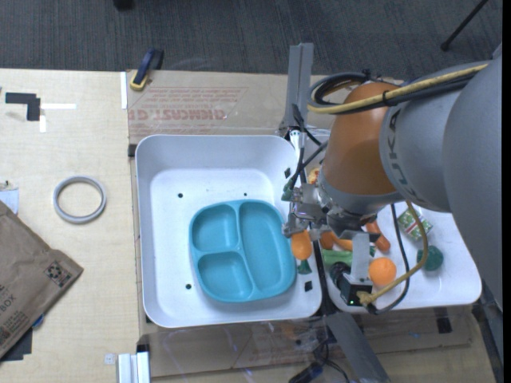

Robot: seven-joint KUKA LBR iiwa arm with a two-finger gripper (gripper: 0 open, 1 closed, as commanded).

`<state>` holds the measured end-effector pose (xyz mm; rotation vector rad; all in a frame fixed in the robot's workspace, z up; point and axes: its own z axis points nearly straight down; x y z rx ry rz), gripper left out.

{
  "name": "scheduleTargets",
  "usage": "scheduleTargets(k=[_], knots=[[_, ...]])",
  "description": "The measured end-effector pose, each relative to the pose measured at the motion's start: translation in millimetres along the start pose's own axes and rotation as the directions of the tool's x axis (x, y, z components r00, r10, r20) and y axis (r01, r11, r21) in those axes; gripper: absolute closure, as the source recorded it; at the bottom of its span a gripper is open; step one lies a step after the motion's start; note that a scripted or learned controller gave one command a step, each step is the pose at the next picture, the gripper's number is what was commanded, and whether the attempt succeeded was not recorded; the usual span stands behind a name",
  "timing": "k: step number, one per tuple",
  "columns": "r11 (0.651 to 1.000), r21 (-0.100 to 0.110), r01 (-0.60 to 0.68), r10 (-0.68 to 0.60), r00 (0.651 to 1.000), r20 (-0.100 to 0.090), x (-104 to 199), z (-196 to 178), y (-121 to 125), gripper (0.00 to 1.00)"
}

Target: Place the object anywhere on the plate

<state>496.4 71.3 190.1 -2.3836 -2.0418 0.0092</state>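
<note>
A teal divided plate [239,250] lies in the left white bin [160,214], toward its right side. My gripper [302,234] hangs over the seam between the two bins, just off the plate's right rim. A small round orange fruit [301,247] sits between its fingers, and the gripper is shut on it. The fruit is level with the plate's right edge and a little outside it. The grey wrist and its orange band [359,146] cover much of the right bin.
The right bin [455,282] holds another orange ball [383,271], a green round toy [432,258], a packet [413,223] and orange pieces partly under the wrist. A tape ring [79,199] and a brown carton [28,282] lie on the bench at left.
</note>
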Motion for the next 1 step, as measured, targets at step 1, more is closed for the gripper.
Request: scheduleTargets(k=[1], knots=[[1.0, -0.001, 0.0, 0.0, 1.0, 0.0, -0.4, -0.1, 0.2, 0.0]])
